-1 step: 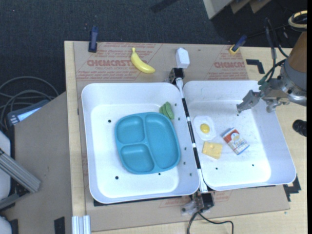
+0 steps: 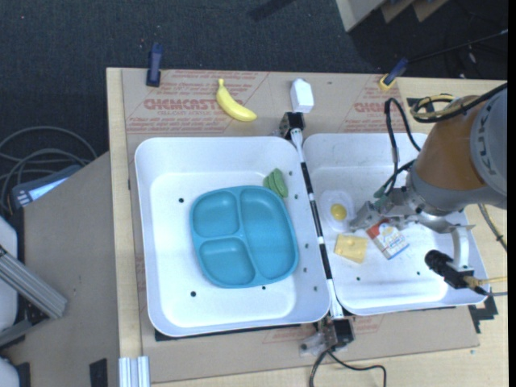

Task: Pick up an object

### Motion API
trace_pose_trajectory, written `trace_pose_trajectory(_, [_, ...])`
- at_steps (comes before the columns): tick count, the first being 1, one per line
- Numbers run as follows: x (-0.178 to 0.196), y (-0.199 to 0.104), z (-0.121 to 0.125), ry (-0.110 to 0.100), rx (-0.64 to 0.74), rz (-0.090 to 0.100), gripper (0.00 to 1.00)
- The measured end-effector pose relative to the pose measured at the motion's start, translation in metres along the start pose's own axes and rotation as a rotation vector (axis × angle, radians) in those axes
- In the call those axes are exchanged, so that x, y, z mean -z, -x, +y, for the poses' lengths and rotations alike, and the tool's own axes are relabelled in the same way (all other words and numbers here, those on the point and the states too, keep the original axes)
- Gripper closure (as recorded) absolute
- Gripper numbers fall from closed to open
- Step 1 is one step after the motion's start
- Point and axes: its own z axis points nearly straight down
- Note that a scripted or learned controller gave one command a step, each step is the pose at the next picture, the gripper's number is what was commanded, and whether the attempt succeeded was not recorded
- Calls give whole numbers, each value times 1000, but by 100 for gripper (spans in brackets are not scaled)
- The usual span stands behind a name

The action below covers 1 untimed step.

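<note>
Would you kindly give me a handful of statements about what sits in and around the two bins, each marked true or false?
1. The blue divided plate lies in the left bin. True.
2. The banana lies inside the right bin. False: it rests on the bench board behind the left bin, outside both.
3. The yellow wedge-shaped block lies in the right bin. True.
4. The green leaf-like piece sits in the middle of the plate. False: it lies off the plate, by its far right corner near the divider between the bins.
5. The gripper is over the left bin. False: it is over the right bin, beside a small red and white packet.
</note>
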Motion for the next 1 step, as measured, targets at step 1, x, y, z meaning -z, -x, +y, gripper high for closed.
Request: trace_pose_trajectory(1, [10,0,0,1,-1,-1,100])
